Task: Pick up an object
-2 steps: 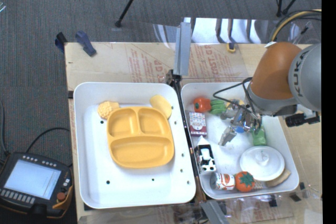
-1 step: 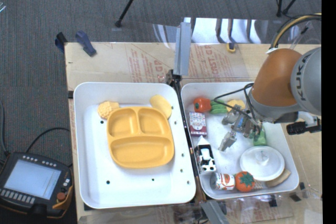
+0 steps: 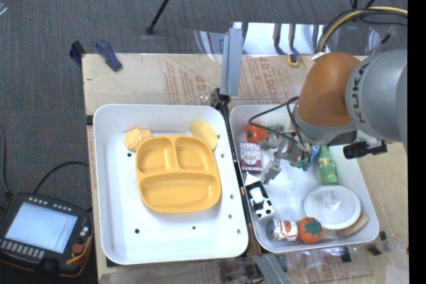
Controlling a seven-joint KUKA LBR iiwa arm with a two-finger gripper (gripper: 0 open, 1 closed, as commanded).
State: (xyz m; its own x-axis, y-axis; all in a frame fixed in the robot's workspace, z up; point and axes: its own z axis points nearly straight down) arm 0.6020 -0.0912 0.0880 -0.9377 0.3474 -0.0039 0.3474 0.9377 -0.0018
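two white bins: the gripper (image 3: 283, 159) hangs in the right bin (image 3: 370, 206), jaws unclear, beside a green bottle (image 3: 327, 167), small carton (image 3: 250, 156) and white lid (image 3: 332, 204)

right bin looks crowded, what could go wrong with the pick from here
1. The gripper hangs over the right bin's left half with the small red packet, the red toy and the black-and-white item close around it; it could nudge one aside instead of grasping it.
2. The green bottle lies right beside the wrist; a descent might knock it.
3. The packet lies flat near the bin wall, so fingers may slide off.
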